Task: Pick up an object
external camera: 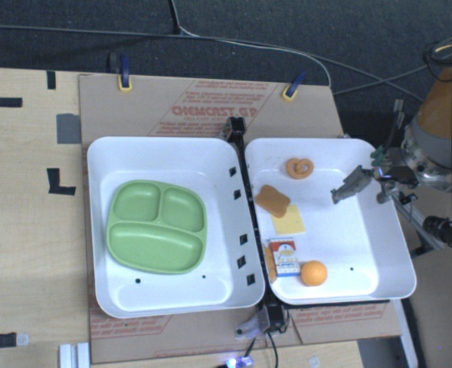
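From the overhead camera you see the gripper (358, 184) hanging over the right bin (379, 274), finger state indeterminable, while the candidate objects lie apart from it: a pretzel (299, 167), brown bread (272, 200), yellow cheese slice (289, 221), small carton (285, 257) and orange (313, 273).
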You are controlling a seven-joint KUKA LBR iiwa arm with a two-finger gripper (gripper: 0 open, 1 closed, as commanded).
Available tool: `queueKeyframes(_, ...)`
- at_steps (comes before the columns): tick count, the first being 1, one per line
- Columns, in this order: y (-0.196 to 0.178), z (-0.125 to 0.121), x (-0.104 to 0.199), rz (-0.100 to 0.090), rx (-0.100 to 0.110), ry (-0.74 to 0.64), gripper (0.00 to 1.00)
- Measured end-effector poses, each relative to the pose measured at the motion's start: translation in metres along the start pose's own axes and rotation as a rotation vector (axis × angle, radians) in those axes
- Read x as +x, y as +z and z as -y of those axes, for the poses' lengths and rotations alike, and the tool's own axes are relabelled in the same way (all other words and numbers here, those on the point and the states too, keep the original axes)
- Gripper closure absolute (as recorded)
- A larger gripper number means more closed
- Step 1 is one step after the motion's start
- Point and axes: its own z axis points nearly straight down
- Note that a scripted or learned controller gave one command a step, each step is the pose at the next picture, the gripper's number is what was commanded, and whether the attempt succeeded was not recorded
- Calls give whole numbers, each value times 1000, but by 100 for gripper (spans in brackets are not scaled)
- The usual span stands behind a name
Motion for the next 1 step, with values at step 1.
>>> queueKeyframes(1, -6, -2, 0, 2, -11, -4, 0)
